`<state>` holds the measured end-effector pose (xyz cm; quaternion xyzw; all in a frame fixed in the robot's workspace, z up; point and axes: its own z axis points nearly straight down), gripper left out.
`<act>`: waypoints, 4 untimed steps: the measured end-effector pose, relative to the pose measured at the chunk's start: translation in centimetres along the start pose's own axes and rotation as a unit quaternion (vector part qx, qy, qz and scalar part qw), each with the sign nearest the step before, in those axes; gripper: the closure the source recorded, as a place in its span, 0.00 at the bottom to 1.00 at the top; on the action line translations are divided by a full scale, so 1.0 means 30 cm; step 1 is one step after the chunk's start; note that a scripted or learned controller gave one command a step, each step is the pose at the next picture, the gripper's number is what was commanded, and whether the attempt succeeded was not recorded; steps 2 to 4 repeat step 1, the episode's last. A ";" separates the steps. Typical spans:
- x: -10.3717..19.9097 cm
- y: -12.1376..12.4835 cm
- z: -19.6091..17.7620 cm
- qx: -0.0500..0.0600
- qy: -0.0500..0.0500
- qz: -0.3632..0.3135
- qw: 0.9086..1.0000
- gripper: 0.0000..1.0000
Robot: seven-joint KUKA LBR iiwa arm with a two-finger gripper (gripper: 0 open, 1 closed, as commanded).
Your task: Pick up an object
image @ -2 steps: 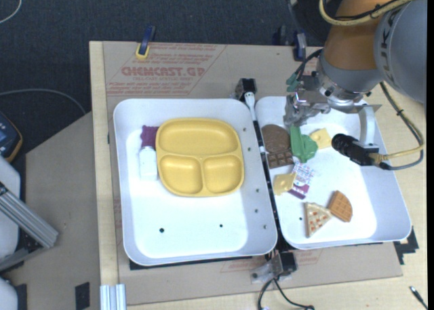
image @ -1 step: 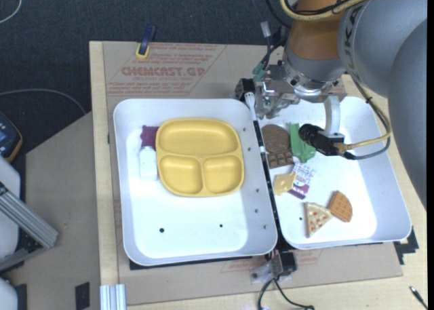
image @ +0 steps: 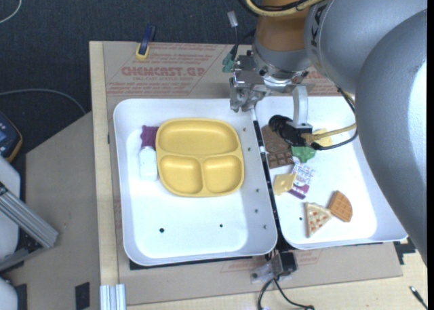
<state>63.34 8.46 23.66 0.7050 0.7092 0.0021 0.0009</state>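
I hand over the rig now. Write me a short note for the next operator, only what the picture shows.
Gripper: above the far end of the wall between the bins, nothing visibly held; finger state unclear.
Left bin: yellow divided tray, white bottle and a purple item beside it.
Right bin: toy pizza slice, waffle, chocolate bar, other small items.
Done: nothing lifted.
Left: pick one object.

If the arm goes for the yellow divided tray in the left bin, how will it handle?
The yellow tray looks like rigid moulded plastic, so probably stiff and light. Lying flat with a broad base, it likely slides rather than tips. Its smooth, rounded rim may slip from the end effector.
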 end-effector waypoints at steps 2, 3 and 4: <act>0.024 -0.009 0.076 0.005 -0.001 0.003 1.000 1.00; 0.024 -0.009 0.076 0.005 -0.001 0.003 1.000 1.00; 0.024 -0.009 0.076 0.005 -0.001 0.003 1.000 1.00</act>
